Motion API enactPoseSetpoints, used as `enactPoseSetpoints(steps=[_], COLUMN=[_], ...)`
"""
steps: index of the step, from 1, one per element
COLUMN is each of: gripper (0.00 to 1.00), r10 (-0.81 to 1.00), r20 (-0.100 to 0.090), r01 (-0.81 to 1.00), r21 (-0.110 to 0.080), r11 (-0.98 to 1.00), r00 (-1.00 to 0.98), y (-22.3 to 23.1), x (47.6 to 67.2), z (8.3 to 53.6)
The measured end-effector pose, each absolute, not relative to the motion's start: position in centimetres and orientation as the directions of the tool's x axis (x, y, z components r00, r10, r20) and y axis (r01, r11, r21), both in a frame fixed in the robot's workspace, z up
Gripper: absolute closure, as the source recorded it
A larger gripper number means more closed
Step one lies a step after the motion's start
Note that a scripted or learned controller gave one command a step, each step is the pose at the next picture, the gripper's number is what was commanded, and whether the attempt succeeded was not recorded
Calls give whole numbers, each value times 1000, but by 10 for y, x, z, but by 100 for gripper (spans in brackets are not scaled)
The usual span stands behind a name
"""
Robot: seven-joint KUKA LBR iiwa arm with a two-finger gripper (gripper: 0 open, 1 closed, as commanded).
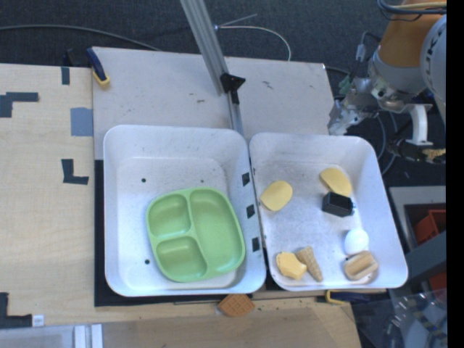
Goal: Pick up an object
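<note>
Waffle-brown cookie (235,305) at bench's near edge, black block (338,204) in right bin (312,145), well apart from fingers (339,124) of unclear spread.

- The gripper (341,119) hangs above the far right corner of the right bin (377,167), outside its rim, on the grey arm with its orange band (407,31).
- The right bin holds a yellow chip (276,195), a second yellow piece (336,180) touching a black block (338,205), a white egg (355,241), a bread roll (359,265), a waffle cone (311,262) and a yellow lump (291,265).
- The left bin (116,194) holds a green divided plate (194,233) with three compartments.
- A waffle-patterned piece (235,305) lies on the bench just in front of the bins.
</note>
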State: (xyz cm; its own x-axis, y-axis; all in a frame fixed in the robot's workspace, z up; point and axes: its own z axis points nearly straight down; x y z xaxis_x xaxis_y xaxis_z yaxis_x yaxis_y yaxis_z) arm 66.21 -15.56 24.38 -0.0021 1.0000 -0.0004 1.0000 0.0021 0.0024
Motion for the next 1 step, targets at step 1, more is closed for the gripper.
enactPoseSetpoints(steps=[1], gripper=[100], r10=[1000], r20=[1], r01=[1000], r21=[-2], r11=[6], r00=[-6], y=[-102], x=[661], z=[232])
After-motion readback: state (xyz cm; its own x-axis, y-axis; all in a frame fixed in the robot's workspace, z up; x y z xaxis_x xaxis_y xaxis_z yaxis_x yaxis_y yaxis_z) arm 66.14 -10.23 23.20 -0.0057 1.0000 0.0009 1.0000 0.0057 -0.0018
